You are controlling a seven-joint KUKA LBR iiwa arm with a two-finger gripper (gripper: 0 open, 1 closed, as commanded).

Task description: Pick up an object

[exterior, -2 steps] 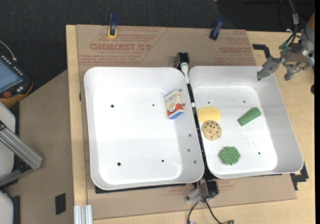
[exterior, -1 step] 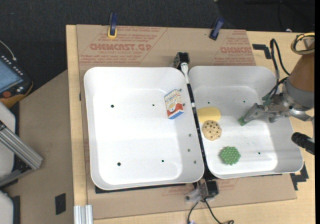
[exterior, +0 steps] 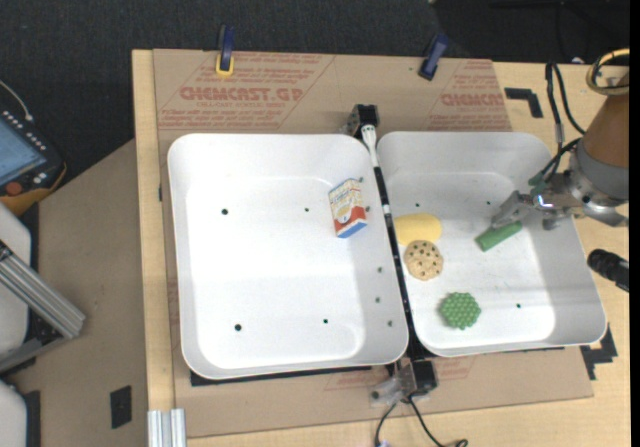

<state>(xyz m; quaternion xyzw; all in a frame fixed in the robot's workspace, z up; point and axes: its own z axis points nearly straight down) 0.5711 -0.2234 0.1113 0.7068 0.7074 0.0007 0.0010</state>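
Observation:
My gripper (exterior: pixel 512 212) reaches in from the right over the right bin (exterior: pixel 560 265). A green rectangular block (exterior: pixel 497 236) sits tilted right at the gripper's tip, just below and left of it. I cannot tell whether the block is gripped or only lies under the gripper. Left of it in the same bin are a yellow piece (exterior: pixel 418 227), a chocolate-chip cookie (exterior: pixel 423 260) and a green bumpy round object (exterior: pixel 459 310). A small white, red and blue carton (exterior: pixel 348 207) stands in the left bin (exterior: pixel 250 265) near its right wall.
The grey arm (exterior: pixel 600 185) with its orange band comes in at the right edge, above the right bin's far side. A black divider with cabling (exterior: pixel 380 195) runs between the bins. Blue clamps (exterior: pixel 226 52) (exterior: pixel 434 55) hold the cardboard at the back.

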